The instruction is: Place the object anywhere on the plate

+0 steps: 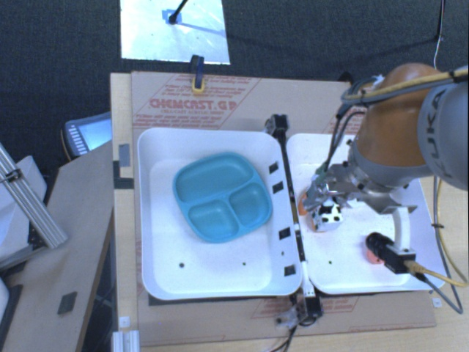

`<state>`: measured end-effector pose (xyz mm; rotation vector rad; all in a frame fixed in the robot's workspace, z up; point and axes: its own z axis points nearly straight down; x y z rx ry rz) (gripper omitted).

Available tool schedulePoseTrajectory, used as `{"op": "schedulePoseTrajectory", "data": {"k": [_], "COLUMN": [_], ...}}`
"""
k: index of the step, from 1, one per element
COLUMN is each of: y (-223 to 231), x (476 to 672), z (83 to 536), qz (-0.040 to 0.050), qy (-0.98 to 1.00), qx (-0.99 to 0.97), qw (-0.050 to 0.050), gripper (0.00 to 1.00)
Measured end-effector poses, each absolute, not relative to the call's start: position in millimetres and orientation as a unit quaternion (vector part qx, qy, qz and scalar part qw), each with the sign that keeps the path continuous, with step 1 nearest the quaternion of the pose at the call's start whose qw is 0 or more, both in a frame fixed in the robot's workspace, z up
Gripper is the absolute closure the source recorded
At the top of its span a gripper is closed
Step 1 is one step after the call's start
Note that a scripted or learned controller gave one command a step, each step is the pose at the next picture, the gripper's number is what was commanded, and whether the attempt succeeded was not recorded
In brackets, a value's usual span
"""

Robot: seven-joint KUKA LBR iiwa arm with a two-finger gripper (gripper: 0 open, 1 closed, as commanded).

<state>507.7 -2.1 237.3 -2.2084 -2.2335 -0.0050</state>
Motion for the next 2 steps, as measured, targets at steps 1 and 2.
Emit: {"op": "schedulePoseTrajectory", "data": {"k": [1, 2], "y": [45, 106], "x": [522.5, 523.2], "z": [240, 229], "qz": [-0.0016, -0.0009], "qy": [-0.711, -0.711], "qx": [-0.704, -0.703], "qw": [0.0, 0.001], "gripper": [1.0, 1.0]}}
